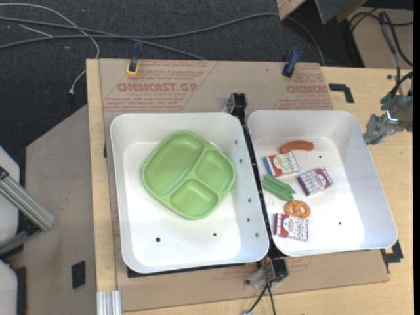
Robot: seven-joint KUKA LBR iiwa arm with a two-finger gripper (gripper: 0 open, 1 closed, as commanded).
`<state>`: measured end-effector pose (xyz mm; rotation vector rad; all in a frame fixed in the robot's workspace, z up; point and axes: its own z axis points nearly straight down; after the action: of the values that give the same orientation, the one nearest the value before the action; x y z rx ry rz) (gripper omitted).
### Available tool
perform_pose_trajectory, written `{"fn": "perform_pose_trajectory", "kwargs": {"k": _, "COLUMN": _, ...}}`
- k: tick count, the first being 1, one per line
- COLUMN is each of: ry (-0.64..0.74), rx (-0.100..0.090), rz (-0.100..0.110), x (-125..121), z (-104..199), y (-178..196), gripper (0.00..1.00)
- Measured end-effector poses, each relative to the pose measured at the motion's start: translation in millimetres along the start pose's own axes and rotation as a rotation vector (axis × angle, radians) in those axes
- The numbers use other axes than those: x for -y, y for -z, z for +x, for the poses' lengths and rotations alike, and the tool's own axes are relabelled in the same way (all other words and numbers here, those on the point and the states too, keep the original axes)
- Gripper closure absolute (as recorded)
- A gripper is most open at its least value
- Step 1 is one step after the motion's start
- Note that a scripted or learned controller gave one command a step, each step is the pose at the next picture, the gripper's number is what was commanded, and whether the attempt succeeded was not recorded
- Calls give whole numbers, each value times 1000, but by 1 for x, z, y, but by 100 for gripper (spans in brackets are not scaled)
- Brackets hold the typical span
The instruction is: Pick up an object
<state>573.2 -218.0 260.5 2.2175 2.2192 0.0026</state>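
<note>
Gripper (386, 125) parked at the right edge of the frame, just outside the right bin (367, 151); finger state impossible to tell.

Toys clustered mid-right in frame, all down and to the left of the claw; sausage (296, 147) nearest, long axis roughly left-to-right across the frame; below it a small carton (282, 165), a second carton (315, 180), green pods (278, 188), pretzel (297, 209), a third carton (291, 228); green divided plate (189, 174) alone in the left bin (131, 195), farthest off; nothing grasped yet.

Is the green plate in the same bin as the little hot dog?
No, the green plate lies in the left bin, and the hot dog lies in the right bin.
</note>
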Motion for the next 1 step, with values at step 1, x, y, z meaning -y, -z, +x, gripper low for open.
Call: {"fn": "perform_pose_trajectory", "kwargs": {"k": 1, "ry": 1, "rx": -3, "rz": 6, "x": 3, "z": 47, "y": -14, "gripper": 100}}
